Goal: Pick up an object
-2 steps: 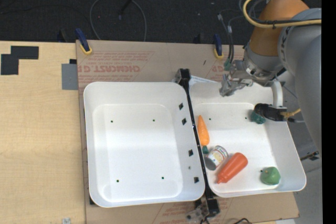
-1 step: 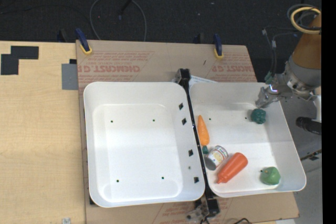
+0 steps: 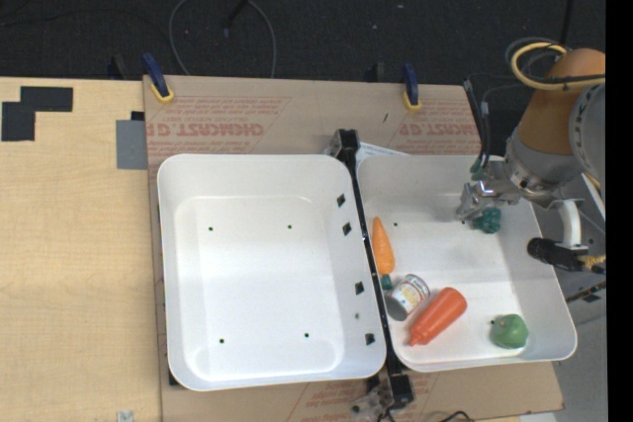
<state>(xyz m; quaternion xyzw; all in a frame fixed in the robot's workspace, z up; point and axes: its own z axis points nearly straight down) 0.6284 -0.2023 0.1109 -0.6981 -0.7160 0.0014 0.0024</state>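
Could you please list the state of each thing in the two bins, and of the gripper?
Gripper: low in the right bin, touching a small teal object.
Large orange carrot: lying tilted, loose.
Small orange carrot: lying along the divider.
Green round fruit: resting near the front corner.
Small jar: on its side.
Left bin: sitting flat.

Two smooth white plastic bins are sitting on matt brown cardboard; the carrot is looking glossy.
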